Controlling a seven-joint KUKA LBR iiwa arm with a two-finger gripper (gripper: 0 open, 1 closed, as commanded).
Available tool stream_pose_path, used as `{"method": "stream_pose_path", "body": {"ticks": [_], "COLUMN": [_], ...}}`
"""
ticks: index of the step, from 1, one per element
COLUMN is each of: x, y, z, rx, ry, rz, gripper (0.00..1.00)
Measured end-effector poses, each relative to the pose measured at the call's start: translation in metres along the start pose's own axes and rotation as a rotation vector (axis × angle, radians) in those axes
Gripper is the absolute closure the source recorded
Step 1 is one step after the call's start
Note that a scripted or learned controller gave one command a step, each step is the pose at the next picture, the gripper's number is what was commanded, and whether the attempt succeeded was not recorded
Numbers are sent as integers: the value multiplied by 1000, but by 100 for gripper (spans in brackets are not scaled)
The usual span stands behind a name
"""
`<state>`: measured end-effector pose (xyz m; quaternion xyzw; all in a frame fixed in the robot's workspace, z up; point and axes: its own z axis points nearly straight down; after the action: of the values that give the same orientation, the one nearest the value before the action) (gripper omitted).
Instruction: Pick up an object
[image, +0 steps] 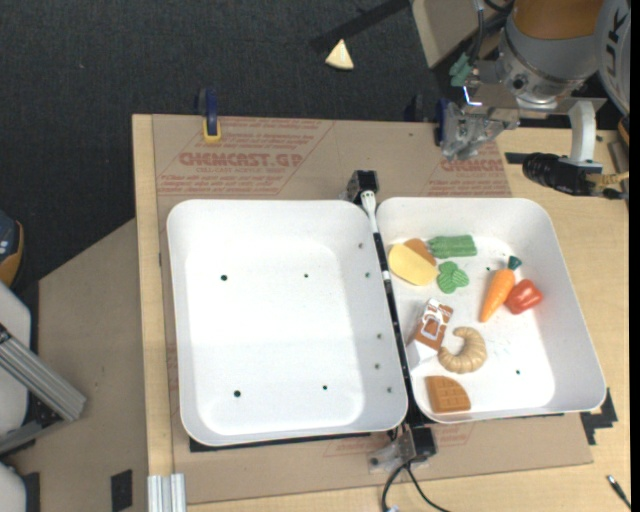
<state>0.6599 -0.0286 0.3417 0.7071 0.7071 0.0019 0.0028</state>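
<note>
My gripper (466, 138) hangs above the bench, beyond the far rim of the right bin (570, 345), with nothing in it that I can see. In that bin lie several toy foods. A yellow rounded piece (412, 262) lies near the divider, and a green block (452, 245) sits behind a small green round piece (452, 277). To the right are an orange carrot (497, 290) and a red pepper (523, 296). A brown-and-white box (433, 323), a tan croissant (463, 350) and an orange waffle square (447, 393) lie nearer the front.
The left bin (195, 300) stands beside the right one, both on a brown board (260, 150). A blue-and-yellow clamp (210, 113) grips the board's far edge. A black clip (362, 184) sits where the bins meet at the back.
</note>
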Motion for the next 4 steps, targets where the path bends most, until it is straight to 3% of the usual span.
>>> {"method": "stream_pose_path", "body": {"ticks": [1,2,3,4], "x": [-31,48,47,107], "y": [8,8,-45,-56], "z": [-27,-205,-42,-205], "rx": [0,-16,26,-14], "ry": [-1,3,1,5], "rz": [2,-9,2,-7], "gripper": [100,100,100,100]}}
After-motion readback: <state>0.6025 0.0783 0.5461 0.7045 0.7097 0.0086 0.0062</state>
